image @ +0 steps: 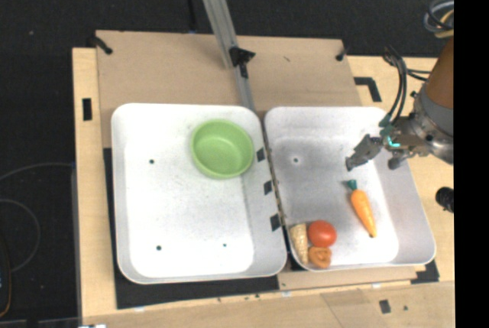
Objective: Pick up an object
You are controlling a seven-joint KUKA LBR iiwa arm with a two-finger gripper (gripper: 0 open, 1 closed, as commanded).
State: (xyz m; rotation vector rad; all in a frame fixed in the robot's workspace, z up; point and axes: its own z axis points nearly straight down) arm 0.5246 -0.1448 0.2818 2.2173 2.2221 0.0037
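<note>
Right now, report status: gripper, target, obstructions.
Gripper over right bin, holding nothing. Carrot just below it, untouched. Tomato in bin's near corner, clear of carrot.

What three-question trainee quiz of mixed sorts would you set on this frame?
1. True or false: the green bowl lies in the same bin as the carrot.
2. Multiple choice: what sits closest to the tomato? A) the green bowl B) the pale and brown food pieces in the bin's near corner C) the hand
3. Fill in: the hand hovers over the ____ bin, up-frame of the carrot.

Key
1. False: the bowl is in the left bin, the carrot in the right one.
2. B
3. right
</note>
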